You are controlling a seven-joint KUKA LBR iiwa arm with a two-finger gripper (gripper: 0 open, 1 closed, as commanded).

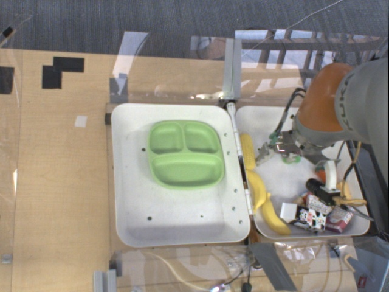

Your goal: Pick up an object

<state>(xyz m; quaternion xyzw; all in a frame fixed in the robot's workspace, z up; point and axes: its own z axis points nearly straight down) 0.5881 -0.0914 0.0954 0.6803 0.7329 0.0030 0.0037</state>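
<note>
A grey arm (pixel 358 102) with an orange band reaches in from the right of the frame over the right bin (pixel 267 117). Its gripper (pixel 276 148) sits low in the upper middle of that bin, just right of a yellow banana (pixel 258 190) that lies along the bin's left wall; whether the tool is spread or pressed together cannot be told from this slant. A clutter of small packages (pixel 319 215) lies in the bin's lower right corner, apart from the gripper. In the left bin (pixel 130 224), a green divided plate (pixel 185 152) rests near the centre, slightly toward the top.
</note>
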